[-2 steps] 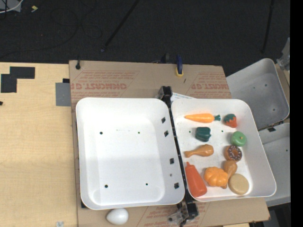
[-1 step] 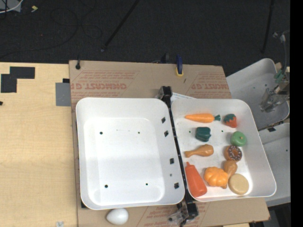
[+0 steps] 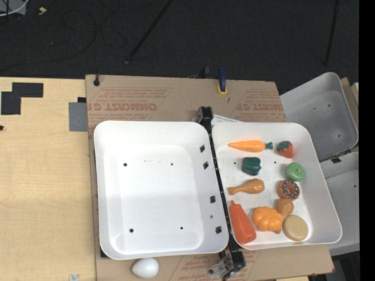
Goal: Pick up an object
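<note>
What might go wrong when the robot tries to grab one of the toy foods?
The toys in the right bin lie crowded: the red bottle, orange pumpkin and tan round piece nearly touch, so fingers might bump a neighbour or catch two. The carrot is thin and could slip. The white egg lies outside the bins, near the bench edge.

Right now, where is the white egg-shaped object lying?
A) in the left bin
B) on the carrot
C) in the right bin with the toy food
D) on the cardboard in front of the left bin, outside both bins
D: the white egg lies on the cardboard sheet just outside the near rim of the left bin, apart from the toy food in the right bin.
</note>
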